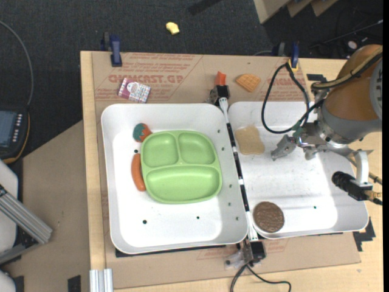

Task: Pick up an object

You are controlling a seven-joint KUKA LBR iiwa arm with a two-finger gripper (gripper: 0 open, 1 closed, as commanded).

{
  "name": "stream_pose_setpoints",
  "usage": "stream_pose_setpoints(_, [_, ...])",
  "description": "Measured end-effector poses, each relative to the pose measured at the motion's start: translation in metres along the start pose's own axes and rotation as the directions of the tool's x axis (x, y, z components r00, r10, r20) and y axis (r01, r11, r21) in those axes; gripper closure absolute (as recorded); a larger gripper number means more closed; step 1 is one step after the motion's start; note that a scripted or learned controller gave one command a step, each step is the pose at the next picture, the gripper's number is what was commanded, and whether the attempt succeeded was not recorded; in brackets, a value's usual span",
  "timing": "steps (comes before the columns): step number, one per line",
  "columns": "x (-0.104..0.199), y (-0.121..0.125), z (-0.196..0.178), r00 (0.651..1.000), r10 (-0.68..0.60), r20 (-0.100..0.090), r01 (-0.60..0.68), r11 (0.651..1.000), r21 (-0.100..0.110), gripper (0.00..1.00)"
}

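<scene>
A grey robot arm with an orange band (358, 99) reaches over the right of two shallow white plastic bins (292, 199) on the cardboard-topped worktop (182, 72), its gripper (295, 148) low above the bin floor, just right of a tan square slice of toy bread (249, 140). The fingers (281, 151) appear spread and released, with nothing between them. This looks like the approach stage of a pick: the next move would call for shifting left over the bread, or down toward the round brown cookie-like disc (268, 216) at the bin's near rim, then descending and clenching.

The count: two bins; in the left bin (121, 224), one green three-compartment plastic plate (180, 166), one orange carrot-like toy (138, 172) touching its left edge and one small teal-and-red toy (141, 131) near its upper left corner. The right bin holds one bread slice and one disc. Outside the bins, one orange waffle-like piece (247, 82) lies on the worktop.
</scene>
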State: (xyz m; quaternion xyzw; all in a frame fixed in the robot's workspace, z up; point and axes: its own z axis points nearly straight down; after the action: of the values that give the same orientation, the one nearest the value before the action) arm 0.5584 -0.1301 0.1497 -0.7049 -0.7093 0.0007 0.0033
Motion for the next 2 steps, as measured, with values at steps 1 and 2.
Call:
stream_pose_setpoints(1, [0.041,0.041,0.068,1.0,0.002,0.002,-0.002,1.0,-0.006,0.0])
stream_pose_setpoints(2, [0.016,0.112,0.062,1.0,0.004,0.006,-0.004,1.0,-0.014,0.0])
